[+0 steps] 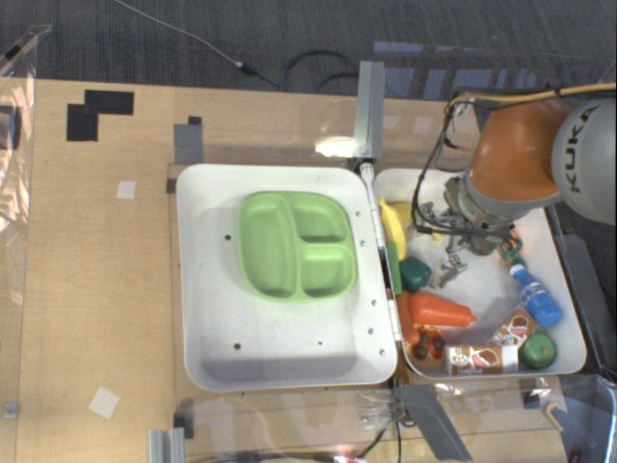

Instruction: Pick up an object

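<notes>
Front edge of right bin: a small printed cardboard carton (479, 358) lies flat against the near wall of the shallow white plastic right-hand bin (569, 302). A round green ball-shaped fruit toy (538, 350) sits just beside it in the corner.
Dark cluster: small dark red berry-like pieces (430, 341) lie near the carton's left end; they are too small to make out further.
Likely target: a smooth orange carrot-shaped plastic toy (439, 310) lies on its side in the left half of the right bin, with its tip pointing right.
How it should handle: it is probably light, stiff and a little slick. The thick middle, gripped across its width, looks like the safest hold, as the tapered tip could squirt out.
Bottle: a small blue plastic bottle with a white cap (535, 299) lies tilted by the right wall.
Green piece: a rounded dark green toy (415, 274) rests just behind the carrot.
Gripper: the metal two-finger gripper (453, 260) hangs over bare bin floor between the green piece and the bottle. It holds nothing, and I cannot tell whether it is spread or closed.
Yellow piece: a curved yellow banana-shaped toy (393, 225) lies along the left wall.
Arm: the grey arm with a glossy orange band (511, 157) reaches in from the right.
Left bin: the matching white left-hand bin (207, 258) holds a pale green moulded divided plate (294, 244).
Worktop: pale wood under a clear sheet (96, 278).
</notes>
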Controlling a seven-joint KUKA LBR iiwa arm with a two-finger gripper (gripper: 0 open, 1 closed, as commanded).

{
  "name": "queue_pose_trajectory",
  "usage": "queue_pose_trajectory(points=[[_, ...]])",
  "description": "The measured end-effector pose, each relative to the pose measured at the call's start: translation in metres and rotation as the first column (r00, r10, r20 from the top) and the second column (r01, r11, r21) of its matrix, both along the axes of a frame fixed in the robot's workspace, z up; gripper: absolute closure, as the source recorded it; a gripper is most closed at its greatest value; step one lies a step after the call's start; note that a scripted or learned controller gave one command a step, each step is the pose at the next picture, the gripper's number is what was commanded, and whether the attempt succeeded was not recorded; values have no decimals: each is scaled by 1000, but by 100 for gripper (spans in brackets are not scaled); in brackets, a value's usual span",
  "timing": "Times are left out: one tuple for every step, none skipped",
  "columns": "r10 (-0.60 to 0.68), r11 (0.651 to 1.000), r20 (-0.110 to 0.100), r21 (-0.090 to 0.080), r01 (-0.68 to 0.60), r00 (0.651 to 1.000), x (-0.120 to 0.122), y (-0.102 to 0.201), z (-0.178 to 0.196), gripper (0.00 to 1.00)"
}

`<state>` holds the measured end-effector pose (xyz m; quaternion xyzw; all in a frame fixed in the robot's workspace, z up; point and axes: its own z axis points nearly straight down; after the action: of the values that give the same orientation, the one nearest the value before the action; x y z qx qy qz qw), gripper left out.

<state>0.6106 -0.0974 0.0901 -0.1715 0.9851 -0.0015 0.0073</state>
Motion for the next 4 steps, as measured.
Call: queue_pose_trajectory(points=[[2,1000,-51,10,-1,999,53,-72,2,0],[108,994,-3,-2,-108,994,23,-79,-2,0],[239,971,-13,0,-239,971,45,-33,-2,0],[253,967,-32,-1,-253,967,55,5,-2,0]])
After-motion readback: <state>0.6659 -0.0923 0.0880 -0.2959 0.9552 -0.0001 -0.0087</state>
